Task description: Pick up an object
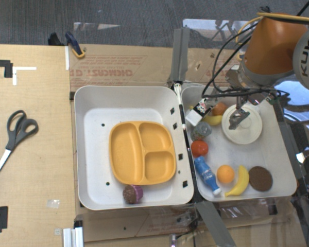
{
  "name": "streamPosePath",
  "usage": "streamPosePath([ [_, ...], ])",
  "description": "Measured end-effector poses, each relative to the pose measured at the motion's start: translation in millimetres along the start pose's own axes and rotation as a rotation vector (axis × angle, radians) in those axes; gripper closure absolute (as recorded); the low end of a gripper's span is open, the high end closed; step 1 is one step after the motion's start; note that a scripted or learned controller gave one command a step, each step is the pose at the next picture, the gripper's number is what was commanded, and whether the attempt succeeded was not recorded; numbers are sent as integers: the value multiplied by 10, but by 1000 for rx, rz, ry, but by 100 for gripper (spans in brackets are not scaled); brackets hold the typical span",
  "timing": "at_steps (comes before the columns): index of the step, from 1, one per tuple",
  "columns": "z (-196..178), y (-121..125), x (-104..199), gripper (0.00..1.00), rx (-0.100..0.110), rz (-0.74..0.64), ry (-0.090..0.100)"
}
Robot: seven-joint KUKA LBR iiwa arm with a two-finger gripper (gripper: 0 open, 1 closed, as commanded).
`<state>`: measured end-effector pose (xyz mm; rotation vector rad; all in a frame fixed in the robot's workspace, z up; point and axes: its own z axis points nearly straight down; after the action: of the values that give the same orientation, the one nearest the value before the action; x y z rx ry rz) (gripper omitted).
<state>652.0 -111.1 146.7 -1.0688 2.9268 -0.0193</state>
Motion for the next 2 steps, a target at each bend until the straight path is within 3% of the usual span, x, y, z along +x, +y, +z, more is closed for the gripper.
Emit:
streamPosePath([
  [1,302,54,284,0,-15,92,14],
  [2,509,915,846,0,-17,170,19],
])
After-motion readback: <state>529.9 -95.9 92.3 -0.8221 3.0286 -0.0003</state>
